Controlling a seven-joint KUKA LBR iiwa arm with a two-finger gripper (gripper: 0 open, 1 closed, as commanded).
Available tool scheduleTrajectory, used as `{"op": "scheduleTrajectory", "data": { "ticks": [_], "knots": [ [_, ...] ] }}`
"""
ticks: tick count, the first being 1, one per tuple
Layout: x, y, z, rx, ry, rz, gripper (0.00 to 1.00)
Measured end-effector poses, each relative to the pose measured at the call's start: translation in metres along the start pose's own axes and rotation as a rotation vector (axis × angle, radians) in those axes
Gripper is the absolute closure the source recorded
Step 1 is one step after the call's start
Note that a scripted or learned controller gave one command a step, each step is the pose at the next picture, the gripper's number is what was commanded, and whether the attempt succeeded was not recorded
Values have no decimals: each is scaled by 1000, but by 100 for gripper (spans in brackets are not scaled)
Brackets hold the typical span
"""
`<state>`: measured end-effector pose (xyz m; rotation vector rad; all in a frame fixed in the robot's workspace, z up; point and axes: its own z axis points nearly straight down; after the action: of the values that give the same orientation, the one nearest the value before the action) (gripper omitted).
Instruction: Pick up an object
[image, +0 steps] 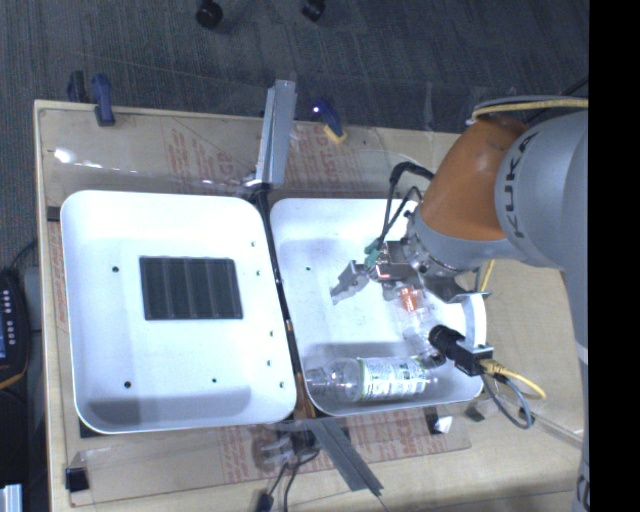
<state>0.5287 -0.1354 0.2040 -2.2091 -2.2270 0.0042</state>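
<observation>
I have the arm (520, 190) reaching over the right bin (300, 240), with the gripper (352, 282) low above the bin floor near its middle; I cannot tell from here how the claw stands, as it reads only as a grey blur. The one thing worth taking, a clear plastic bottle (372, 380), lies on its side along the near wall of that bin, well apart from the gripper; nothing sits in the claw that I can see. My worry is the bottle itself; it is smooth, round and see-through, so it may roll or squirt out of a pinch, and lying hard against the wall leaves little room for one side of the claw. The left bin (90, 260) is glossy white plastic with rounded corners, bearing a dark ribbed rectangular panel (190, 288).
</observation>
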Motion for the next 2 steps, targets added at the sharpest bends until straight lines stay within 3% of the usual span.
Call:
{"op": "scheduleTrajectory", "data": {
  "ticks": [1,2],
  "knots": [
    [-63,43,-13,-3,-2,-12,0],
    [-63,43,-13,-3,-1,-12,0]
  ]
}}
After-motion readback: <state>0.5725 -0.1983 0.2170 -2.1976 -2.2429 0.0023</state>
